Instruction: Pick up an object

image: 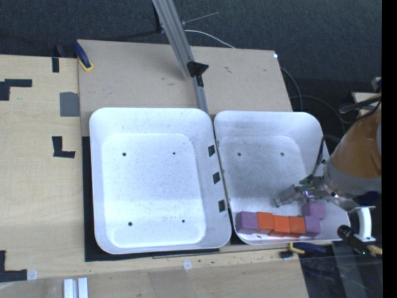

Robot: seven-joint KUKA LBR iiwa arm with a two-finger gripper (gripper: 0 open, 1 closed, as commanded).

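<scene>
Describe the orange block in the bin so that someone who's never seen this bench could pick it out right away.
Start at the right-hand shallow white bin and go to its near edge, where a short row of blocks lies against the wall. The orange rectangular block is in the middle of that row. A purple block sits at its left end and another purple block at its right, so it is the only orange piece.
</scene>
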